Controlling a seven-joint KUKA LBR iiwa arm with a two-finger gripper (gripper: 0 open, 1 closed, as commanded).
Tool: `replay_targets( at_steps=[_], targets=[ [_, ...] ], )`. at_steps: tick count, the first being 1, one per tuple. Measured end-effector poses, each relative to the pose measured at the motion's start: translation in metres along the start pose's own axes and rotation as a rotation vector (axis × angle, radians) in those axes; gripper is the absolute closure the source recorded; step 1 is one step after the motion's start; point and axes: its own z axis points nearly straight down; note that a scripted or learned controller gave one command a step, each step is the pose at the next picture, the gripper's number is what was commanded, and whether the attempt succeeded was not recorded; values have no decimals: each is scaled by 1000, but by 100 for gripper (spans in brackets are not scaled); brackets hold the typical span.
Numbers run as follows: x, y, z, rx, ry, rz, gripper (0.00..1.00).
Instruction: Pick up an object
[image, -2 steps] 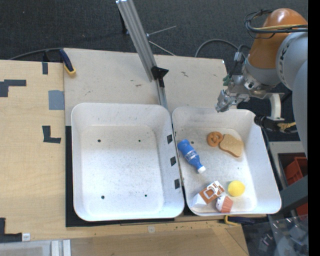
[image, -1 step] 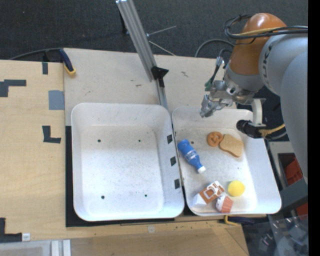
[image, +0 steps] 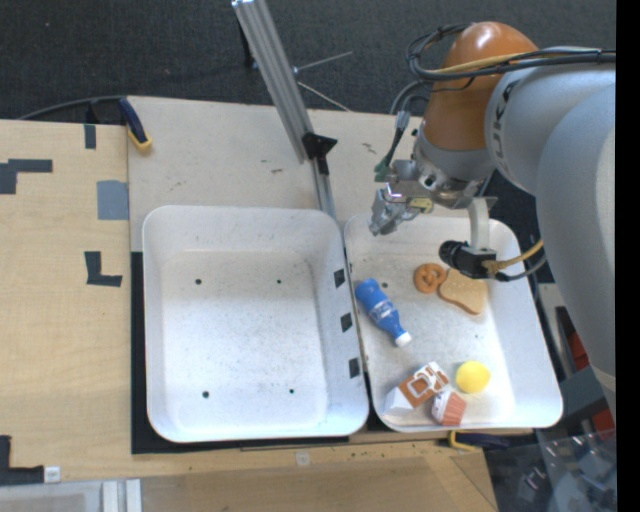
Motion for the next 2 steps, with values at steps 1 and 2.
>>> replay_targets(
  at_steps=[1,2],
  targets=[
    [55,-23,-14,0,1,-1,100],
    [106,-40,-27,0,0,-1,100]
  ],
)
